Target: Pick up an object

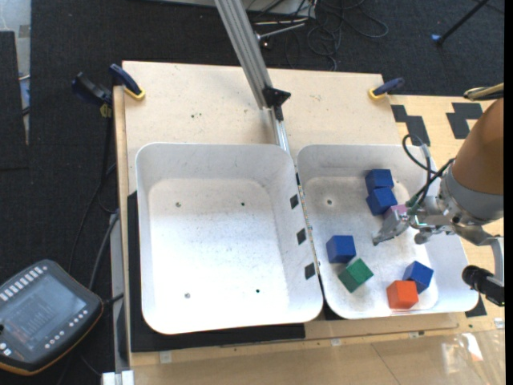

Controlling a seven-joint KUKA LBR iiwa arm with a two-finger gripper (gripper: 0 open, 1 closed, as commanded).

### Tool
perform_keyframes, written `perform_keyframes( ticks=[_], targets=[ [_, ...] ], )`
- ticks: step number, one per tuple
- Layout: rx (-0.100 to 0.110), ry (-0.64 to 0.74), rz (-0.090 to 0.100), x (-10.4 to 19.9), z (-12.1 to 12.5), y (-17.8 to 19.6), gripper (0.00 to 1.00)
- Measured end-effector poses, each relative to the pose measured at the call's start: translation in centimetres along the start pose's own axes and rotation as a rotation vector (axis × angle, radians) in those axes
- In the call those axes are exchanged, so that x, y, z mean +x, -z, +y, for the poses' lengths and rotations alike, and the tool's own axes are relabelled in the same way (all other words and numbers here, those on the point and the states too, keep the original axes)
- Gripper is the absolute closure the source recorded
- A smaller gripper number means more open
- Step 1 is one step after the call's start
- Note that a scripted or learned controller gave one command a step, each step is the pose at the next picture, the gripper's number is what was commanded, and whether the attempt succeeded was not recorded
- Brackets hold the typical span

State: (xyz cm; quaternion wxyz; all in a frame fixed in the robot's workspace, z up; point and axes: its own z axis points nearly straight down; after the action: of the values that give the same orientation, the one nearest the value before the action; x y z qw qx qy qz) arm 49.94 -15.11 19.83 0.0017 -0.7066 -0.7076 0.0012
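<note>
On the bench, two white bins sit side by side: left bin w/ nothing but specks on its floor, right bin w/ all the blocks. Arm comes in from the right edge, wrist low over the right bin's mid-right part.

Gripper hangs low near the bin's middle, tips pointing left and a bit down. Can't tell how its tips stand; they merge into one grey shape, and no block shows between them.

Blocks, roughly big to small:
- Blue pair, stacked or touching, toward the bin's far-right part, just beyond the gripper, close to or touching the wrist side.
- Blue block, mid-bin toward the left wall, just left and near-side of the tips.
- Green block, touching or almost touching that blue one, nearer the front rim.
- Orange block at the front-right corner, w/ another blue block tight against it on the far-right side.

Key relation: the closest candidate looks like the mid-bin blue block, lying left and slightly toward the front rim from the tips, so a short shift that way plus descent seems needed. It's a cube, so no real long axis; its faces sit slightly rotated vs. the bin walls. Green neighbour could crowd one side of the grasp.
</note>
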Motion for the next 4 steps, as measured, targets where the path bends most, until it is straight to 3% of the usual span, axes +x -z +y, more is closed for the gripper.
perform_keyframes(
  ticks=[1, 2, 3, 4],
  targets=[
    [-0.004, -0.001, -0.001, 0.0, 0.1, 0.2, 0.00],
    [0.001, -0.002, 0.000, 0.1, 0.1, -4.1, 0.00],
    [-0.018, -0.006, -0.003, 0.3, -0.3, -8.5, 0.00],
    [-0.004, -0.002, -0.001, 0.3, -0.3, -10.3, 0.00]
  ],
)
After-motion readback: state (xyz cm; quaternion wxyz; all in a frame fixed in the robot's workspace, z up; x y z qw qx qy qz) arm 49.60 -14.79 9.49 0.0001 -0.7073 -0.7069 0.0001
